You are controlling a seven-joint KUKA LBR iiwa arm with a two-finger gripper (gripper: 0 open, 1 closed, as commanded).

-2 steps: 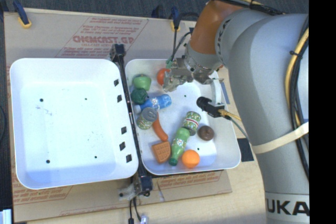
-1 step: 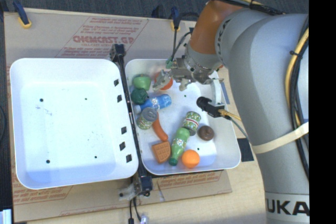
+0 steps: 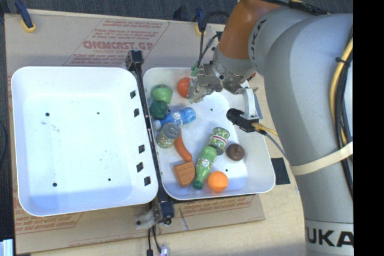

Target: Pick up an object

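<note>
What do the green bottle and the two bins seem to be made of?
The green bottle looks like glossy plastic, perhaps a toy: its green is bright and even, with a printed label band, though glass cannot be excluded. The left bin and the right bin look like thin moulded white plastic: smooth, slightly shiny walls with rounded corners.

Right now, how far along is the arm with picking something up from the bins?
Done: the end effector is down in the right bin, at its far end beside the red-orange ball. In hand: nothing visibly held; the view does not settle its grip. Left: grasping and lifting one object; the green bottle, orange ball and carrot lie on the bin floor.
</note>
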